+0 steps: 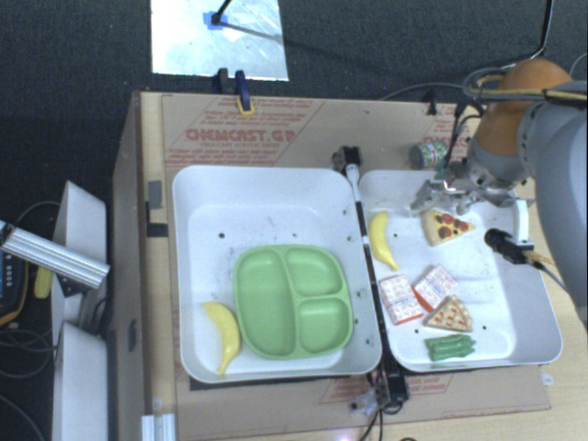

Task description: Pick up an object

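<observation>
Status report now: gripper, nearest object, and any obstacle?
Gripper low over right bin, far end. Pizza slice just beside it, not gripped. Banana clear to the side.

The arm [551,127] is cut off by the picture's edge at three o'clock, so only its grey wrist section and orange band show. The gripper [447,194] is small and partly covered by its own mount; how its fingers stand cannot be told. A small can-like thing [426,153] at the right bin's [542,333] twelve o'clock rim is half hidden behind cables and too blurred to name. The two patterned squares [415,292] carry print too small to read. At nine o'clock, the white and metal fixtures [55,265] beside the bench [147,127] run out of frame.
</observation>
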Available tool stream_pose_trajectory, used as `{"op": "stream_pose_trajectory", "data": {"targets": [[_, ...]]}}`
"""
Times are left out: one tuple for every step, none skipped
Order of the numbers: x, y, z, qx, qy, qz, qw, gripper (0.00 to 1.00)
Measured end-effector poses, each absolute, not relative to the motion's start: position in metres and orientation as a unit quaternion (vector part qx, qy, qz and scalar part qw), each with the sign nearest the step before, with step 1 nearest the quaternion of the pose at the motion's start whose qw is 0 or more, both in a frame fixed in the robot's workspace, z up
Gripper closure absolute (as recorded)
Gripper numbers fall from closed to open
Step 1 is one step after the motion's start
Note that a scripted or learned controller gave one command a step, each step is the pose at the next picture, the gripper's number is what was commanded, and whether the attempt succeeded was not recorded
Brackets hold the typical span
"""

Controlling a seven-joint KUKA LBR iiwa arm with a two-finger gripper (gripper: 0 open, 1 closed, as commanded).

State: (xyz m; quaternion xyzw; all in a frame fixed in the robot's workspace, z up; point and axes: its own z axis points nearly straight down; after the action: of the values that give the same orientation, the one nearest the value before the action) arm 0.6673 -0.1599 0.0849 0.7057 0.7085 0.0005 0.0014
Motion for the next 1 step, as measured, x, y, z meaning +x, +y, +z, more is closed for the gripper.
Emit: {"op": "stream_pose_trajectory", "data": {"targets": [[0.6461,-0.1551,0.0851,0.706,0.708,0.0004,0.001,0.0]]}}
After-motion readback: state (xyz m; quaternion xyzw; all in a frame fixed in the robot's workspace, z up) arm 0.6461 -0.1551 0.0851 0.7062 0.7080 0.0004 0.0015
